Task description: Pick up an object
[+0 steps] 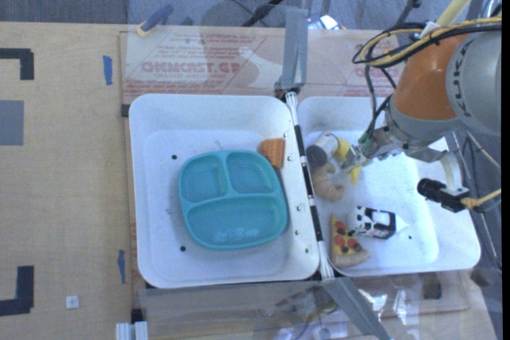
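- The gripper point(356, 158) sits low over the right bin point(454, 251), at its upper left, right on a cluster: a grey cup point(323, 148), a yellow bit point(344, 148) and a croissant point(327, 183).
- Can't tell if it's apart or together, too small and blurry there.
- Nearest pick looks like the yellow bit, touching or just left of the tip; its axis is unclear.
- The croissant lies just below-left, long axis roughly up-down along the bin's left wall.
- The pizza slice point(347, 243) and cow toy point(374, 222) lie farther toward the near edge, well apart from the tip.
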`<state>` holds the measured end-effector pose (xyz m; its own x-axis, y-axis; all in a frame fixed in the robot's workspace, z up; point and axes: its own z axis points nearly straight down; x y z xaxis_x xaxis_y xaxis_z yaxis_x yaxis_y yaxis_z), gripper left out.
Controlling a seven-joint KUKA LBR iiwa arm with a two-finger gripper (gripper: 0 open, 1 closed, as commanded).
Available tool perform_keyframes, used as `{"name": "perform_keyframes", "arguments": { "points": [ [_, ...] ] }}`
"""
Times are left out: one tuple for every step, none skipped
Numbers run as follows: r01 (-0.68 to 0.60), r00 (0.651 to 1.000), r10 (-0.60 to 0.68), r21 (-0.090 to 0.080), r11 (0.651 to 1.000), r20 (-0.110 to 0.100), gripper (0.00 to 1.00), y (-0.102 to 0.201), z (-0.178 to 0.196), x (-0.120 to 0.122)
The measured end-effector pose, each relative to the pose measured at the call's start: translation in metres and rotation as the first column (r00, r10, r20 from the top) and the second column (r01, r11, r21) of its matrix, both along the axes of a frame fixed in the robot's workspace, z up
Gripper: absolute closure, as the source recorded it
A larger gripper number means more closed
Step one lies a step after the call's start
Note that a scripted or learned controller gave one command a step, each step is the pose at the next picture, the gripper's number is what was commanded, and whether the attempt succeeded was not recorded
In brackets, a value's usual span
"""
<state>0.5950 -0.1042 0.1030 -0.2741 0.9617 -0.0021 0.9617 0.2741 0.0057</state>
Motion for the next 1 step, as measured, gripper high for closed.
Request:
{"name": "perform_keyframes", "arguments": {
  "points": [
    [0.092, 0.996, -0.092, 0.0, 0.996, -0.004, 1.0, 0.0674, 0.0823, 0.0427]
  ]
}}
